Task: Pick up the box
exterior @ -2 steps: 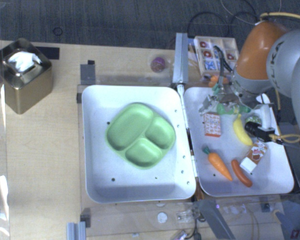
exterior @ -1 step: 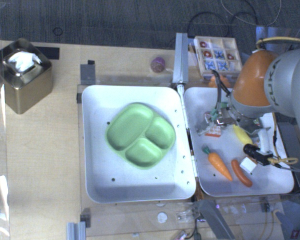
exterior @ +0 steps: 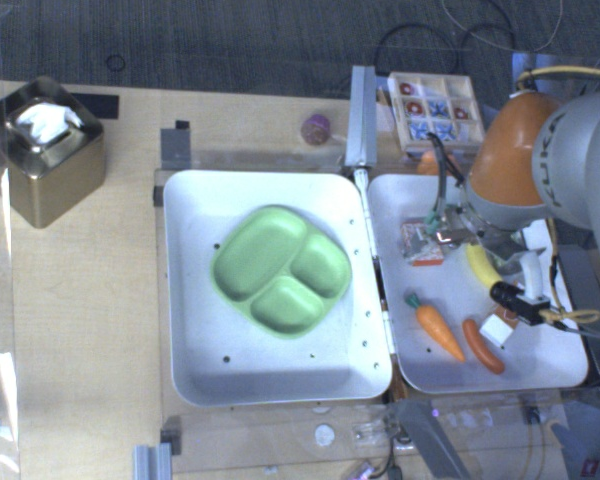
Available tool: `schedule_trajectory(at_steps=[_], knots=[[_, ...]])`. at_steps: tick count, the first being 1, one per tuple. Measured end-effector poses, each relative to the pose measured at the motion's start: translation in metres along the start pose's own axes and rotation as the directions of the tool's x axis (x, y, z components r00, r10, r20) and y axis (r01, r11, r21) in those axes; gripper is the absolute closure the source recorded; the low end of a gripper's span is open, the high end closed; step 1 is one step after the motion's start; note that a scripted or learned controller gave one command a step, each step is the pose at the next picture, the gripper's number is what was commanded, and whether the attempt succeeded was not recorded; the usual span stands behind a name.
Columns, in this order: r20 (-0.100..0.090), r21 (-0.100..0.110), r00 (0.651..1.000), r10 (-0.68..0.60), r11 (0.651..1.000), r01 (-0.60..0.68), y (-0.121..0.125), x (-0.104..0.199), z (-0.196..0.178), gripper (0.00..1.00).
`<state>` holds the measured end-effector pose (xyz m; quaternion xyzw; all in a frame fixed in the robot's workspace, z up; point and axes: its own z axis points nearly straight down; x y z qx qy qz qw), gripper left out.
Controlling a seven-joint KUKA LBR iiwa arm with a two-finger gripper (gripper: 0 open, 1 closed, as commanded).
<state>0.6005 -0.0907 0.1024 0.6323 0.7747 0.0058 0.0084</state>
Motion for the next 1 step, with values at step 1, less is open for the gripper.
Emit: schedule_trajectory(at_steps=[1], knots=[[0.000,0.015,0.954,0.299,0.954,-0.299,0.0725,-0.0009,-0.0827,1.00]])
